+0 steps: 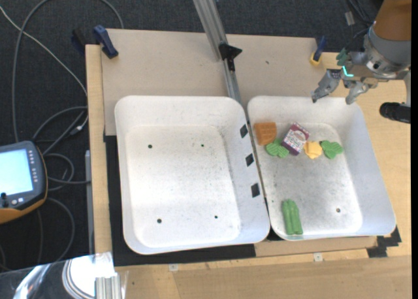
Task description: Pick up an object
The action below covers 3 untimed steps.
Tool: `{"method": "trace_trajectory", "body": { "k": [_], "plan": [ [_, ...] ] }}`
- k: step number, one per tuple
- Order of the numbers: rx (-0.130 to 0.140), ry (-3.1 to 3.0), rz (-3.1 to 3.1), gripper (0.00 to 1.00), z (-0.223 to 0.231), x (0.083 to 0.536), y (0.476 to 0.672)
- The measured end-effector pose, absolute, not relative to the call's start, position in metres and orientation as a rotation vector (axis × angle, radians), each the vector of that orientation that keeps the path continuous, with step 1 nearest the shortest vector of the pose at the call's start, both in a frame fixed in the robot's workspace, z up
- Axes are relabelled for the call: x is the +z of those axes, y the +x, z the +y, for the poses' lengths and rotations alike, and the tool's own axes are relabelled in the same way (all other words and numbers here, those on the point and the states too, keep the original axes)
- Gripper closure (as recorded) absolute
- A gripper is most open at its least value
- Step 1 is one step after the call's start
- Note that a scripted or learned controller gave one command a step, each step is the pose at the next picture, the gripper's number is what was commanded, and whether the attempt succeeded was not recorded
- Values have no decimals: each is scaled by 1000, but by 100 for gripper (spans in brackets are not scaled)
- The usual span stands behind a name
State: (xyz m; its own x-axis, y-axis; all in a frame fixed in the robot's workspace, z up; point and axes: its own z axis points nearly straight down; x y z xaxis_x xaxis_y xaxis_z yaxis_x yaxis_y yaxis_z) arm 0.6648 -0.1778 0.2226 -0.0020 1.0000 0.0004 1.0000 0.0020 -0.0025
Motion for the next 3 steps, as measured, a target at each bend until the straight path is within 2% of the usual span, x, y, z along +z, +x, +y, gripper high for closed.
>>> {"method": "trace_trajectory", "body": {
  "k": [2, 3],
  "plan": [
    [6, -2218, -2217, 0, -175, 122, 649],
    [-5, -2223, -2223, 0, -174, 96, 652]
  ]
}}
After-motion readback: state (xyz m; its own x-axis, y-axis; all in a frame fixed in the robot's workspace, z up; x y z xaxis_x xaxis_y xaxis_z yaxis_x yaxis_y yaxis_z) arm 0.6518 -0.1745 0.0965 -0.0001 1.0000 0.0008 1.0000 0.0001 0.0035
